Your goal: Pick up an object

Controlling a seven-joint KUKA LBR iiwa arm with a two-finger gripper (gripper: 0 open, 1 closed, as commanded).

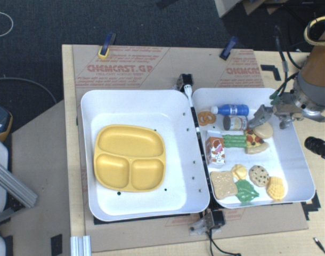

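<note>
Toy food items fill the right white bin [306,167], a loose cluster of small plastic pieces. At the top lies a blue-and-white bottle [232,110] on its side, label unreadable. Left of it, a small brown pretzel-shaped piece [206,118]. Just below the bottle, a dark can or jar [234,123], writing too small to read. A red-and-white carton [217,151] with a printed front lies near the bin's left wall; text illegible. A green flat piece [237,141] sits between carton and a pizza slice [254,142] with red dots. Lower row: a tan bread slice [223,183], a yellow lumpy piece [240,171], a green leafy piece [246,192], a round chocolate-chip cookie [258,175], a round orange waffle-textured cracker [276,188].

Pincer [271,117] hangs over the upper right part of that bin, just beside the pizza slice and a pale bun-like piece [263,131]; grey metal fingers look spread apart, nothing seen between them. The arm [315,79] comes in from the right.

Left white bin [90,111] holds a yellow plastic divided plate [130,157], three compartments, rounded corners, smooth glossy.

Bench [77,68] top is brown board printed in red "CHEMCAST GP", repeated, partly cut off behind the right bin. Two blue clamps [106,45] grip its far edge.
</note>
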